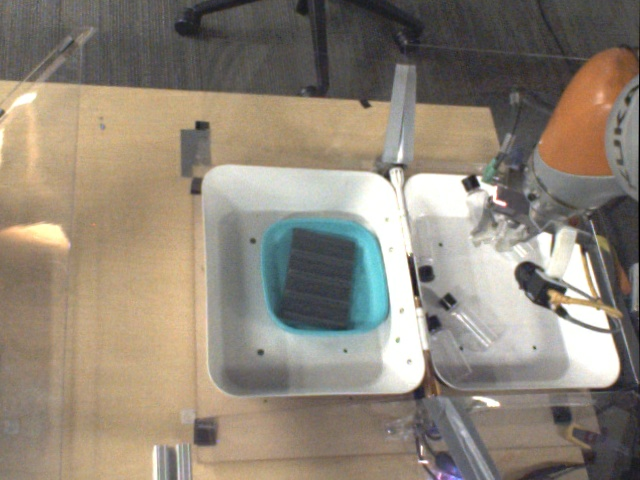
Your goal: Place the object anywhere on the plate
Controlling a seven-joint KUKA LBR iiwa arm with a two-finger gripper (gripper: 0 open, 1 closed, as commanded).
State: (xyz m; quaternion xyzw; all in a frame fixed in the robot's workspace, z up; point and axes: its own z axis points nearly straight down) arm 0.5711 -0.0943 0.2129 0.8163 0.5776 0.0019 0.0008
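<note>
Nearest, the front rims of the two white bins sit side by side on the wooden bench. In the left bin [225, 268] a teal plate [372, 313] lies roughly in the middle, and the task's thing, a dark grey ridged block [320, 280], lies flat on it, tilted a little and inside the plate's rim all round. In the right bin [520, 363], near the dividing wall, lie a few small clear and black bits [446, 308], too small to identify. Farther back over that same bin hangs the gripper [497, 220] under the arm's orange band, well apart from the plate; whether it is open or closed cannot be told, and nothing can be made out in its grasp. Beyond the bench, a black chair base [315, 8] stands on the carpet. By my reading the placing looks done, with the block at rest on the plate. The next move calls only for keeping the arm clear of the left bin so the block is not knocked
</note>
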